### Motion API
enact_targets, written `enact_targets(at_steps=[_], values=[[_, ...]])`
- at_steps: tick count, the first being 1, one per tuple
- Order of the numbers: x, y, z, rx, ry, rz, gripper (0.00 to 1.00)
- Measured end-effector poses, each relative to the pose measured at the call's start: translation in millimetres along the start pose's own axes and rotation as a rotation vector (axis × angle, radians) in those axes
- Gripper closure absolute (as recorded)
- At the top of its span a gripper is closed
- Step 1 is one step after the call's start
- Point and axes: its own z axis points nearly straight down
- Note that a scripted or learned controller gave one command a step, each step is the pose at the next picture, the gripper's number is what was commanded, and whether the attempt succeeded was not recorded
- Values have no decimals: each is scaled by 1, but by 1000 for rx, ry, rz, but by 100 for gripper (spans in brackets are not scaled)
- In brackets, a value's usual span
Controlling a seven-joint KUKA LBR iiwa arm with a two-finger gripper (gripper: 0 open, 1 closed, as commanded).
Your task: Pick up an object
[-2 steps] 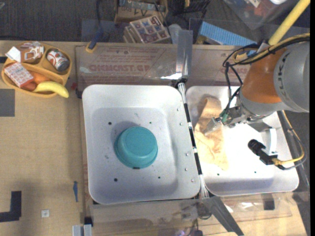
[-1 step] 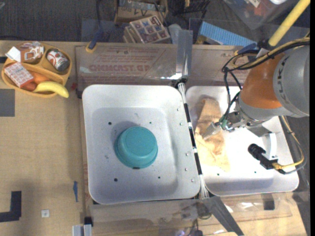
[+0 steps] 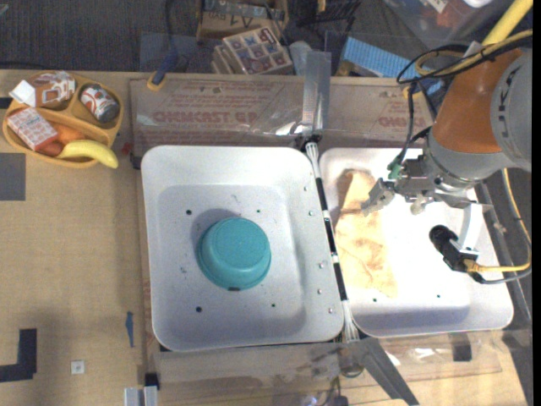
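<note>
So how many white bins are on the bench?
2. The left bin has a teal bowl sitting in its middle. The right bin is next to it, with the arm reaching over its top end.

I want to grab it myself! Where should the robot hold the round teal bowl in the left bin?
Probably the rim of the round teal bowl, coming straight down from above. It seems to sit upside down in the left white bin, so its smooth dome offers little to pinch; fingers closing across the edge look safest.
</note>
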Motion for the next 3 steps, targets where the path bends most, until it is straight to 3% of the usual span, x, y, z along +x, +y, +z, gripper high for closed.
enact_targets(at_steps=[1,2,3], values=[[-34,-11,93,-12,1,-79,0],[-16,-13,92,-15,-4,-232,0],[-14,-12,82,-19,-1,-231,100]])
